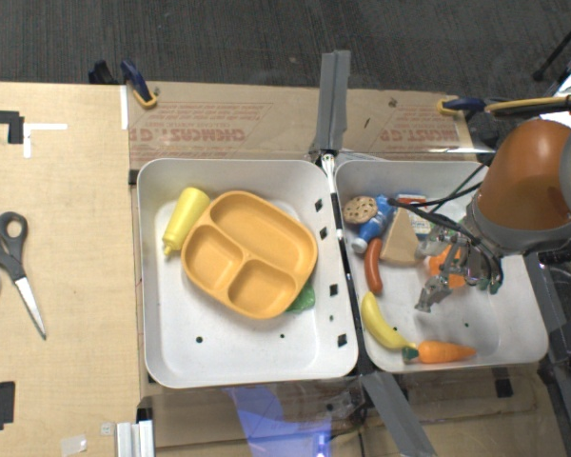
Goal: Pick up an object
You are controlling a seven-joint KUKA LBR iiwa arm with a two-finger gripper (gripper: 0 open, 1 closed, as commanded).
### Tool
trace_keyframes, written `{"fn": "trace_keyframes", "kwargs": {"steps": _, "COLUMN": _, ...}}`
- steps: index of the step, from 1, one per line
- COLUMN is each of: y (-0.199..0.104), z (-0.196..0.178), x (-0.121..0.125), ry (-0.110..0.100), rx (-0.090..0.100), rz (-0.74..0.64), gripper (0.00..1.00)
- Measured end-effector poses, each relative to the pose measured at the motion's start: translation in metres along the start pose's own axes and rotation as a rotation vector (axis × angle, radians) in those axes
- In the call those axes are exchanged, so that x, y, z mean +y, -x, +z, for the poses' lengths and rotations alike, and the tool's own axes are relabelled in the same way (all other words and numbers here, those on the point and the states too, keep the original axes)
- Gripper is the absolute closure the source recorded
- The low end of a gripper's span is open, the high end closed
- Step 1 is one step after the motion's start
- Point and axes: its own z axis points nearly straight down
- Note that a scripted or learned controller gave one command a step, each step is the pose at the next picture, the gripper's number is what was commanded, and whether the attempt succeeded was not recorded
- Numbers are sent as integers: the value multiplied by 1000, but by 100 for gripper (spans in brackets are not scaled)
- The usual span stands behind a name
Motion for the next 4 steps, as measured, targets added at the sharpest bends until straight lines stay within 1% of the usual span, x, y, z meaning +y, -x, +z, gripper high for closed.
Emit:
{"fn": "trace_keyframes", "kwargs": {"steps": 1, "y": 21, "z": 4, "x": 3, "ry": 0, "rx": 7, "rz": -57, "gripper": 0}}
{"fn": "trace_keyframes", "kwargs": {"steps": 2, "y": 22, "z": -6, "x": 4, "ry": 0, "rx": 2, "rz": -60, "gripper": 100}}
{"fn": "trace_keyframes", "kwargs": {"steps": 3, "y": 22, "z": -6, "x": 4, "ry": 0, "rx": 3, "rz": -60, "gripper": 0}}
{"fn": "trace_keyframes", "kwargs": {"steps": 4, "y": 40, "z": 5, "x": 7, "ry": 2, "rx": 8, "rz": -10, "gripper": 0}}
